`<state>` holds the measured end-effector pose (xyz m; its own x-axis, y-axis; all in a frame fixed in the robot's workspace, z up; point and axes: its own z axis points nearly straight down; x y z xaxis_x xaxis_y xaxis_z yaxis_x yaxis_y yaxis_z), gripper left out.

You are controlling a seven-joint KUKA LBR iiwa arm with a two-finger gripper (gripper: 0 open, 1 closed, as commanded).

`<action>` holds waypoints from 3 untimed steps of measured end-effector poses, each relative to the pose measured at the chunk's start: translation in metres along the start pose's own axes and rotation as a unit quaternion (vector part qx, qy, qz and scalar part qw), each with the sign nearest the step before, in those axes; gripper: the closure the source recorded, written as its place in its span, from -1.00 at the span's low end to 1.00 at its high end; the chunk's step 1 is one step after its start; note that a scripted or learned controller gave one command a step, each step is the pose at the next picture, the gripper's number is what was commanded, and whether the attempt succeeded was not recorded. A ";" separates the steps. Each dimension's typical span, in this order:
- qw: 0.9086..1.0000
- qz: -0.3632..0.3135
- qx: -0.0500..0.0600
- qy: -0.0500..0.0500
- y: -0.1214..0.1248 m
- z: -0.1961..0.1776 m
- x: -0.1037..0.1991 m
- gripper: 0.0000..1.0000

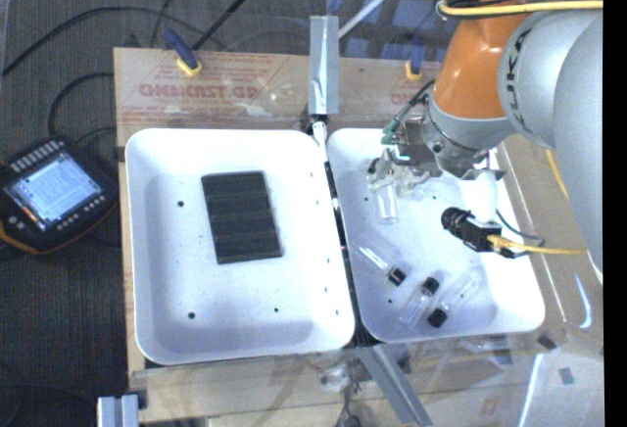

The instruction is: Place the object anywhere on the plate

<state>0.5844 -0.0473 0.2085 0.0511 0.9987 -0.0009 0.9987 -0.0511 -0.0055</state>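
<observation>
A black ribbed rectangular plate [241, 215] lies flat in the middle of the left white bin [157, 317]. Several small clear objects rest in the right bin [519, 303]: a clear vial [388, 208], a thin clear tube [372, 257], a small black piece [397, 275] and two black-capped clear vials [428, 286] [437, 316]. My gripper [394, 176] hangs over the upper part of the right bin, just above the clear vial. Whether it touches the vial is unclear. The plate sits far to the gripper's left.
The grey arm with its orange band [480, 63] covers the upper right. A black connector [460, 224] with a yellow cable [534, 244] hangs over the right bin. A raised divider [333, 210] separates the bins. A teach pendant [49, 192] lies left of the bench.
</observation>
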 end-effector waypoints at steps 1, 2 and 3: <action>0.999 -0.054 0.001 0.000 -0.024 0.011 0.081 1.00; 0.994 -0.110 -0.001 -0.001 0.014 -0.071 0.174 1.00; 0.978 -0.208 -0.001 -0.002 -0.003 -0.075 0.251 1.00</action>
<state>0.5946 0.2040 0.2829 -0.3598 0.9330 -0.0020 0.9330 0.3598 -0.0048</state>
